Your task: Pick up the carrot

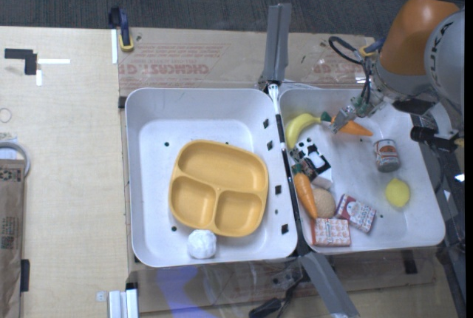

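The carrot (304, 195) – a long orange taper, narrow end toward the bottom of the frame – lies in the right bin (414, 235) by the divider. Upper right, the gripper (349, 119) pinches a smaller orange piece (356, 129) beside the banana (299, 124).

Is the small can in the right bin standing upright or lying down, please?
Lying on its side: the can shows its label lengthwise on the bin's floor.
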Robot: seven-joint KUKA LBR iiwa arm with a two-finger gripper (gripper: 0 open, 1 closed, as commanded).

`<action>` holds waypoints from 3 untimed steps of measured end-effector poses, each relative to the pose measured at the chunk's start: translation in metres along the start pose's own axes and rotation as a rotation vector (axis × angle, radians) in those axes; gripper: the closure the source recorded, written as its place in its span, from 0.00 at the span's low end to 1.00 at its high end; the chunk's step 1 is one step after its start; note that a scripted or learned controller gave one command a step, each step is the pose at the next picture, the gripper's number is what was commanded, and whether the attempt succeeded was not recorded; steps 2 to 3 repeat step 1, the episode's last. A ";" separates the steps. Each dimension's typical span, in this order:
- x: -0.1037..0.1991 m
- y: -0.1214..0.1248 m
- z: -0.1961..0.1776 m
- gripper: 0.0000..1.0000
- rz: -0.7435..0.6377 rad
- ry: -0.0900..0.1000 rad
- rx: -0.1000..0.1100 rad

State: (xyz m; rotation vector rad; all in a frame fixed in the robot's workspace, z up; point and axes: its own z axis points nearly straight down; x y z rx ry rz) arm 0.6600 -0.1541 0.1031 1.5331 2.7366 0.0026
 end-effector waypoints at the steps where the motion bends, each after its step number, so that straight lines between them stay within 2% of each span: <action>1: 0.038 0.023 -0.074 1.00 -0.063 0.001 0.001; 3: 0.038 0.023 -0.074 1.00 -0.063 0.001 0.001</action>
